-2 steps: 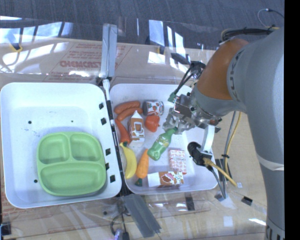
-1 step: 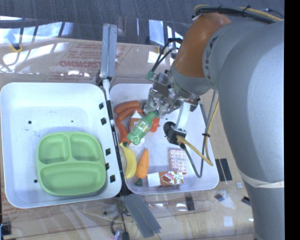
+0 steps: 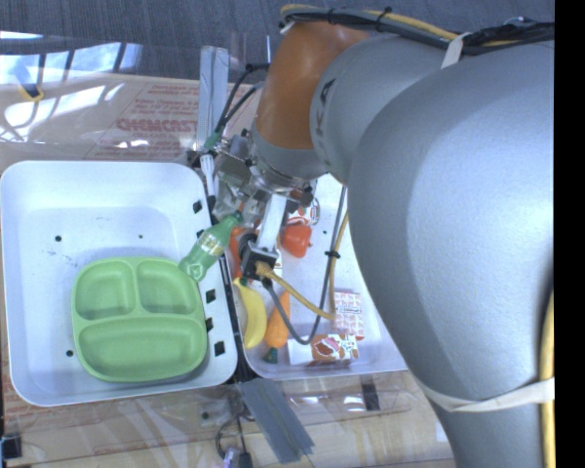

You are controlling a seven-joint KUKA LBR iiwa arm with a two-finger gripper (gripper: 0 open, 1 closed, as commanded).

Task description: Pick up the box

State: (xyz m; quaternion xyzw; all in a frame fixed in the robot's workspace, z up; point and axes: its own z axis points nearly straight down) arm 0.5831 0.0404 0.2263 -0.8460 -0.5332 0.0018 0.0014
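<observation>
The box [image 3: 344, 318] is a small white carton with red print. It lies near the front of the right bin [image 3: 302, 367], partly under the arm's grey bulk. My gripper [image 3: 232, 203] hangs over the divider between the two bins, up and to the left of the box and well apart from it. A green bottle [image 3: 210, 247] slants across the divider just below the gripper, its upper end close to it. I cannot make out whether the bottle is gripped.
A green divided plate [image 3: 136, 320] lies in the left bin [image 3: 39, 203]. A banana [image 3: 252, 318], a long orange piece [image 3: 281, 312] and a red-orange fruit [image 3: 295, 239] crowd the right bin's left side. The arm hides much of that bin.
</observation>
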